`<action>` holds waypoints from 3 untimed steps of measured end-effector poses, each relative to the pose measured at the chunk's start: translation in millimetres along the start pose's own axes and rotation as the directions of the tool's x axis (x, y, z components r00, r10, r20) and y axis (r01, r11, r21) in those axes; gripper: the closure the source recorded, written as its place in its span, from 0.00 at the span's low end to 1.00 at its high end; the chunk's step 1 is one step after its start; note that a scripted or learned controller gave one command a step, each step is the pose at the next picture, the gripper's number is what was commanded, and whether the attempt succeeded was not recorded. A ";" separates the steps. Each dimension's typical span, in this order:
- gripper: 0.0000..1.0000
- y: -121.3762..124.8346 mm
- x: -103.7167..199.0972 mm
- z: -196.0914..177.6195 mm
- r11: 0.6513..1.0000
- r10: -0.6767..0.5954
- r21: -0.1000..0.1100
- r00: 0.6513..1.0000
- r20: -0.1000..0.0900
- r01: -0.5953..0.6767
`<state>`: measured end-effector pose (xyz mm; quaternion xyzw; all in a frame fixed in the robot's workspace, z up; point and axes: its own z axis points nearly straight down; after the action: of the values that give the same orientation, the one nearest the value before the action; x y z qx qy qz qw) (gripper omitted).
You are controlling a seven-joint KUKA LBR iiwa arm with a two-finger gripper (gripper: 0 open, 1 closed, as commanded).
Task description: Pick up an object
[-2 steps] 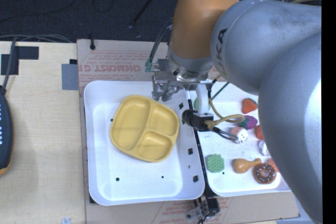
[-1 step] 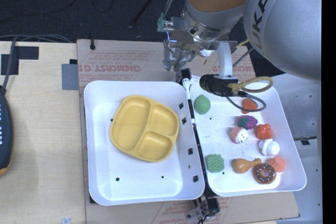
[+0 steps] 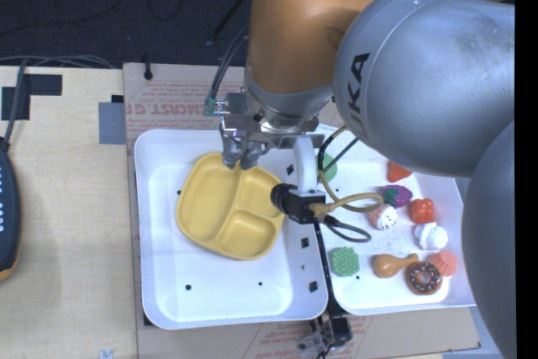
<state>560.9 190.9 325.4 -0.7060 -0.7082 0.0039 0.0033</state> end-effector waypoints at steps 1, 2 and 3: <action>1.00 -46.3 53.1 -129.8 1.000 -0.005 -0.019 1.000 -0.009 0.005; 1.00 -66.4 54.4 -7.7 1.000 0.001 0.005 1.000 0.006 -0.001; 1.00 -86.9 25.7 42.0 1.000 0.004 0.000 1.000 0.004 -0.004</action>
<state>473.5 216.3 284.3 -0.7076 -0.7066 0.0053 0.0020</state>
